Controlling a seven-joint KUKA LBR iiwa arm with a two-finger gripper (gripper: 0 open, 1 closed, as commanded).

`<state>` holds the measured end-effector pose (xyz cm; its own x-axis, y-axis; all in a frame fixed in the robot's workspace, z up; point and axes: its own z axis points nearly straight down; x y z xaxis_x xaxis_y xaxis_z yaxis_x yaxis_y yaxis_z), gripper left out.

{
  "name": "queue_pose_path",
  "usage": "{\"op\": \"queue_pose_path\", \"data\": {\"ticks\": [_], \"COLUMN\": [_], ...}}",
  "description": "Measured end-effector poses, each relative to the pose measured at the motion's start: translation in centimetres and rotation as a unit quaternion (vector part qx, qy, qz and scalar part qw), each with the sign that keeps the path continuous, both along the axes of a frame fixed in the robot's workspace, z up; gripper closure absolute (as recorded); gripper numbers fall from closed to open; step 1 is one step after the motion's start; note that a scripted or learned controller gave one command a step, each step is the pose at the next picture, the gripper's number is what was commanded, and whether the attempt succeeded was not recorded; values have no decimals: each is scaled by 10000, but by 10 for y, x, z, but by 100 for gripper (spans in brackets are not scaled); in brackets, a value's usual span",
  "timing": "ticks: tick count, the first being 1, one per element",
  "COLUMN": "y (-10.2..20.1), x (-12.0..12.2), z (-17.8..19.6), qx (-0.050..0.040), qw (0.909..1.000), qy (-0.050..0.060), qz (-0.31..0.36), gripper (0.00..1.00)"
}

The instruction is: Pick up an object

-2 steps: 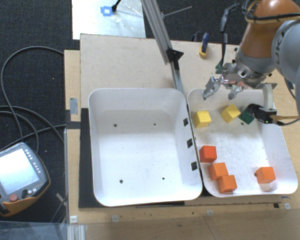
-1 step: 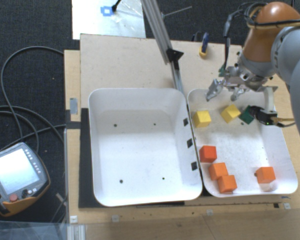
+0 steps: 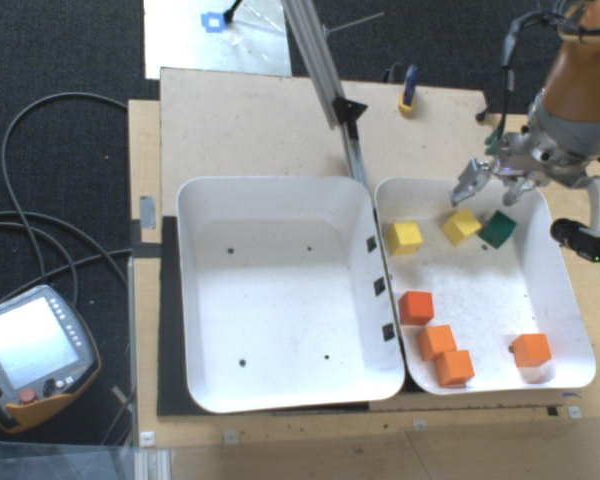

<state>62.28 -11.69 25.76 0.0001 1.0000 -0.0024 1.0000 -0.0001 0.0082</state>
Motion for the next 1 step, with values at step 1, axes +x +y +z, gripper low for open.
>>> {"op": "queue_pose_path", "data": {"ticks": [1], "y": [41], "x": [-82], "z": [-3], "qx": [24], "qw": [10000], "qy": [57], "qz": [23], "gripper": [0]}}
